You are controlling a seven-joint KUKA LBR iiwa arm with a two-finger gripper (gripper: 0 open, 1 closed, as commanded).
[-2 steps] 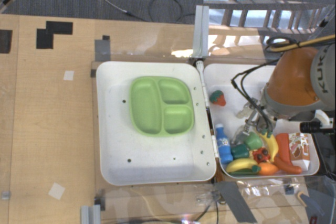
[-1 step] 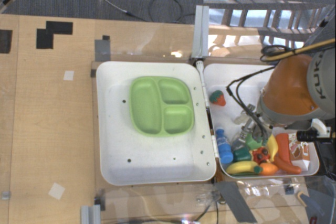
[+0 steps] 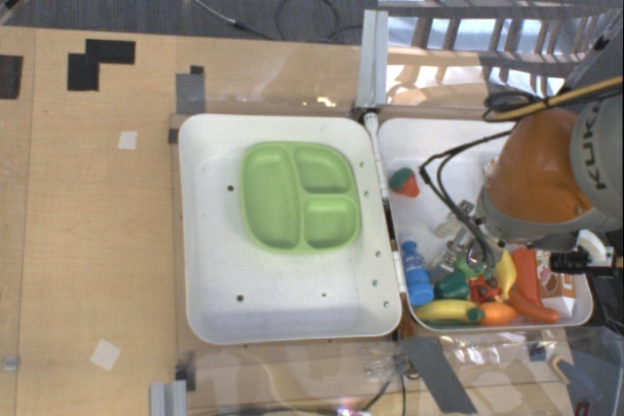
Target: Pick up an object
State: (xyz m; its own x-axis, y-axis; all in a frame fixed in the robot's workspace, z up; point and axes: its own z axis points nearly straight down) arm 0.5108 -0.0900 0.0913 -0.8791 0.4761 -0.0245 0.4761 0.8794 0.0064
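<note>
The left bin [image 3: 210,307] was smooth white plastic and held a glossy green divided plate [image 3: 298,196]. In the right bin [image 3: 419,143], toys crowded the near end: a blue bottle [image 3: 416,274], a yellow banana [image 3: 446,310], an orange carrot [image 3: 497,313] and a strawberry [image 3: 403,181] further back. The gripper [image 3: 466,251] hung above the pile, its metal tangled among cables; open or closed, I cannot tell

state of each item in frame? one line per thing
green divided plate: flat in the left bin, compartments bare
strawberry toy: lying alone near the right bin's left wall
blue bottle: lying on its side
yellow banana: lying flat at the near wall
carrot: lying beside the banana
pincer: down over the toy pile, grip unclear
</note>
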